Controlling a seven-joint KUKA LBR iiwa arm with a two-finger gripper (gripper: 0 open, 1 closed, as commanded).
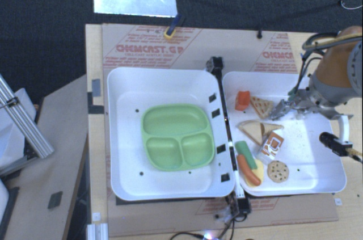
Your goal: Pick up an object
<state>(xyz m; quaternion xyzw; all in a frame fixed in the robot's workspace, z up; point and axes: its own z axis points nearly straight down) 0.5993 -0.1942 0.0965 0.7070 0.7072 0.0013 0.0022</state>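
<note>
Camera view: end effector (279, 111) low in the right bin (326, 179), beside the toy food.
Whether it is released or clenched, I cannot tell. Nearest is the waffle wedge (261, 106), just left of it; the sandwich (258, 132) lies down-left.

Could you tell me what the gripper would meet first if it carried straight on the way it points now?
Probably the tan waffle-patterned triangular toy just left of the gripper; the orange-red block lies beyond. Depth is unclear, so it might touch the white bin floor first.

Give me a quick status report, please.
Gripper low in right bin, beside waffle piece. Nothing visibly held. Sandwich, carton close by.
</note>
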